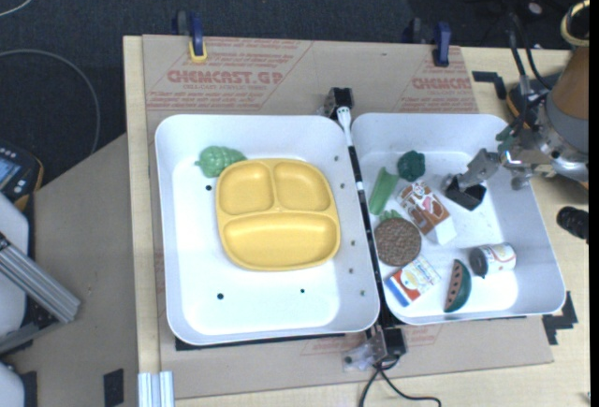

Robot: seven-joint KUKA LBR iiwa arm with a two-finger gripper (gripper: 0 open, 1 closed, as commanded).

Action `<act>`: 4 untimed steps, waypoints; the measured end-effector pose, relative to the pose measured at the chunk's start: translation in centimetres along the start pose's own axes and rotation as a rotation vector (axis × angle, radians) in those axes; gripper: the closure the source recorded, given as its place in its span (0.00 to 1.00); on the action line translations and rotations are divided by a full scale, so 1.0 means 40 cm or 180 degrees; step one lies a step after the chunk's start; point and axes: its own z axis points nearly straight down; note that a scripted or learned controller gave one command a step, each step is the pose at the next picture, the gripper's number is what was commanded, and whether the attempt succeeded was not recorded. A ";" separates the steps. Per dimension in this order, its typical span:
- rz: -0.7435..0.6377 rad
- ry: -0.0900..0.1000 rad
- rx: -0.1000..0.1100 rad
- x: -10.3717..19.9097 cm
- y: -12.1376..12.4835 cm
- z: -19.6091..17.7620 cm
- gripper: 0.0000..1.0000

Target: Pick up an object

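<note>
Over in the left bin, a yellow divided plate sits near the middle with its three compartments bare. Just off the plate's upper-left corner lies a green leafy toy, its edge touching the plate's rim.

Moving right of the plate, across the seam where the two bins meet, the right bin holds a loose cluster. Closest to the plate is a light green stick lying at a slant, with a dark green lump just above its top end. Beside the stick sits a red and white packet. Below that packet rests a brown round patty, and lower still a small card with red and blue print. Farther from the plate, along the bin's near edge, there's a watermelon slice standing on its curve, and just above it a small can on its side.

The gripper hangs over the upper right part of this bin, on the far side of the packet from the plate, with bare white floor under it. Its dark tip points down toward the bin, and whether the fingers are apart or together can't be made out from this angle. Nothing is seen between them.

The grey arm comes in past the bin's right rim.
</note>
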 end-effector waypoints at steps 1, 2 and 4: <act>0.0002 0.0020 0.0043 0.108 -0.162 0.185 0.00; 0.0006 -0.0002 -0.0006 0.101 -0.150 0.148 1.00; -0.0013 0.0010 0.0014 0.357 -0.055 -0.013 1.00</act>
